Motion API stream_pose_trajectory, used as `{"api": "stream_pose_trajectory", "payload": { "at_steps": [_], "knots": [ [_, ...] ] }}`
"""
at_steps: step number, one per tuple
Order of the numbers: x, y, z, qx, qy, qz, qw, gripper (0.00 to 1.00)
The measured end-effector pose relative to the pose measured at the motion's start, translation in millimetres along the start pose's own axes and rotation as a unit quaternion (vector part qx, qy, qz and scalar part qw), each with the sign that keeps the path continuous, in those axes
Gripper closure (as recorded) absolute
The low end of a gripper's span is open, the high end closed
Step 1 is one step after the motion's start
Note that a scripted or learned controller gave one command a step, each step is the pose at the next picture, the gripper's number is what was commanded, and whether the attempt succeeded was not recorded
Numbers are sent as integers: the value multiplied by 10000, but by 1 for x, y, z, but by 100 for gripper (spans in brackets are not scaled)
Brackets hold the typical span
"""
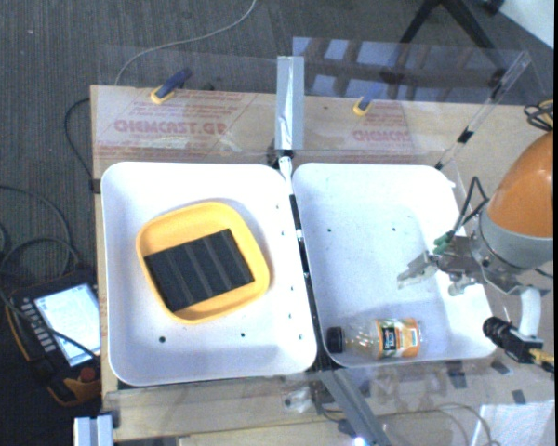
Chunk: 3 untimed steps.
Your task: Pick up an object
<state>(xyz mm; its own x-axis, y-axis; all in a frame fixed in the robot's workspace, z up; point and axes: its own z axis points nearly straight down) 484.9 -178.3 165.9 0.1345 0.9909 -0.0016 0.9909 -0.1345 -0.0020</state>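
A small clear bottle (377, 337) with an orange label and a dark cap lies on its side near the front wall of the right bin (372, 203), cap pointing left. My gripper (435, 279) hangs over the right side of that bin, above and to the right of the bottle. Its fingers (413, 271) stand open and apart from the bottle, with nothing between them. In the left bin (121, 193) sits a yellow dish (158, 232) holding a black ridged block (200, 269).
The arm's orange band (530, 193) and grey wrist overhang the right bin's right wall. A divider rail (298, 240) runs between the bins. Bare white floor fills the back and middle of the right bin. Cables and a tablet (60, 319) lie left of the bench.
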Motion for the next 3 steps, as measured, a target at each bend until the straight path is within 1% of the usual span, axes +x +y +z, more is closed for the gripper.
{"api": "stream_pose_trajectory", "payload": {
  "at_steps": [1, 2, 3],
  "knots": [
    [23, -5, 39, 8, 8, -779, 9970, 0],
    [31, -3, 74, -47, -11, -1263, 9920, 0],
    [4, 43, 49, 0, -5, 346, 9994, 0]
  ]
}}
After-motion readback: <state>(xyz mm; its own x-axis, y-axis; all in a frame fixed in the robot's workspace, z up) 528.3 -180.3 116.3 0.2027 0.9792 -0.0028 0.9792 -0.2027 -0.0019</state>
